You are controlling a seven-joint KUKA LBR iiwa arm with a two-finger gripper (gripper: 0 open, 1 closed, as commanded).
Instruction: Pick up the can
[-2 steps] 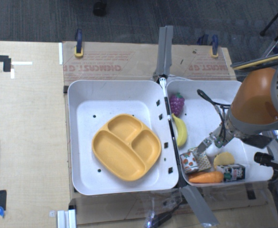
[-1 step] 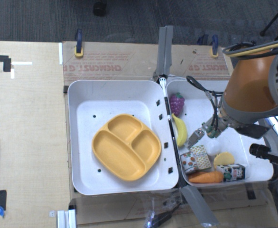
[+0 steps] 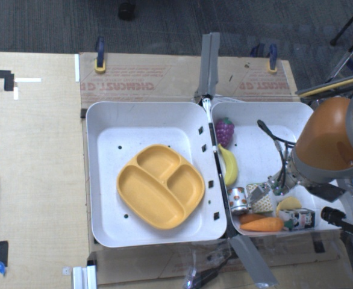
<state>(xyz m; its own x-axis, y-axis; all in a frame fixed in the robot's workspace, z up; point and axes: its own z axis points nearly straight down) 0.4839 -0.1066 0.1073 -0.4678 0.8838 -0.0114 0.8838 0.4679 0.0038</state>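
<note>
Left white bin (image 3: 98, 179): yellow three-compartment plastic plate (image 3: 160, 186), tilted diagonal. Right white bin (image 3: 252, 110): purple grape bunch (image 3: 224, 130) at top left, yellow banana (image 3: 229, 164) below it along the left wall. Small silver can with red label (image 3: 238, 200) lies beside the left wall, just above orange carrot (image 3: 262, 224). Gripper (image 3: 268, 193) just right of can, beside it, not around it; finger state can't tell. Small box (image 3: 299, 218) right of carrot.

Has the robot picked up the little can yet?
Not yet. Done: the arm has reached into the right bin, and its gripper is low among the items there. In hand: nothing that I can see. The can lies on its side by the bin's left wall, just left of the gripper, beside the carrot and banana. Left: grabbing and lifting it.
</note>
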